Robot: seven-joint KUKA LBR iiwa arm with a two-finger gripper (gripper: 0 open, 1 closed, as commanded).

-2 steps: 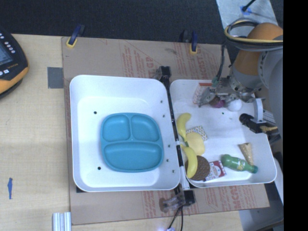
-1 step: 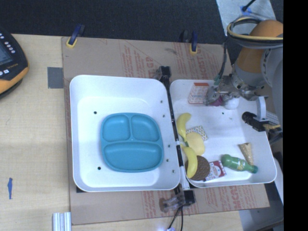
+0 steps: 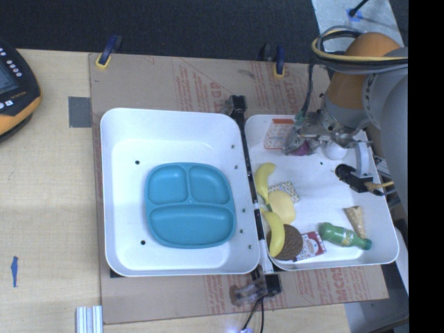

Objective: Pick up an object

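In the right-hand white bin lie several small things that could be picked up. A green bottle lies on its side near the bin's front right corner, its long axis running roughly left to right with the narrower end toward the right and slightly toward the front. Just above it lies a small tan wedge-shaped piece, its long axis running front to back. Along the bin's left wall, a yellow banana curves front to back; a second banana lies nearer the front, also front to back. Between them sits a pale yellow rounded fruit, and a dark brown round item touches the second banana. A small red-and-white packet lies at the front.

The gripper is low over the bin's back edge, beside a red-and-white card; whether it is apart or together cannot be told.

The left bin holds a blue divided plate.
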